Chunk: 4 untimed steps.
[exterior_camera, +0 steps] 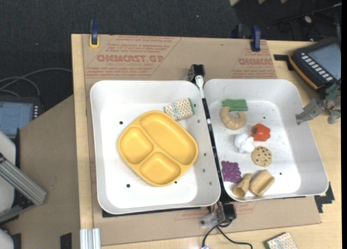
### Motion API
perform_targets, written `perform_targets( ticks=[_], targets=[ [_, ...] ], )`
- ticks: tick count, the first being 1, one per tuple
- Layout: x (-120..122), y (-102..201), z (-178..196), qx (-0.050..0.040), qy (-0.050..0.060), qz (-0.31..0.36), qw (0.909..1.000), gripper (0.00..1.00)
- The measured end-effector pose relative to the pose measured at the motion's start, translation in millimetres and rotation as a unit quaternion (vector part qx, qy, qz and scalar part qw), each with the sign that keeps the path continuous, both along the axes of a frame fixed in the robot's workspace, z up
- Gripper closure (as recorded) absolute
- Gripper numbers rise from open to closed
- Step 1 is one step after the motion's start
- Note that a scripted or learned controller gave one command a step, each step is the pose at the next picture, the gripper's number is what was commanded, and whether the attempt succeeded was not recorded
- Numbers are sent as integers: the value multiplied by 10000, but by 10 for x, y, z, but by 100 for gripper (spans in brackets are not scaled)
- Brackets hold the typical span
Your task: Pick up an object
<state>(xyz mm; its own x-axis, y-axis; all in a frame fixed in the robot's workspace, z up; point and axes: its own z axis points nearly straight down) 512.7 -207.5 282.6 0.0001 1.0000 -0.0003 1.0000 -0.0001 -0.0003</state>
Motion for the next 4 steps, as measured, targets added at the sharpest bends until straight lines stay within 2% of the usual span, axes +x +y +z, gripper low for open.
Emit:
perform_targets(
  ticks=[1, 2, 3, 4],
  targets=[
    [-267, 437, -1182, 27, 40, 2, 10000, 0],
    [32, 670, -2010, 12, 7, 13, 10000, 0],
    [25, 655, -1880, -6, -14, -1, 10000, 100],
    [70, 1156, -1499, 0, -20, 25, 10000, 100]
  ],
)
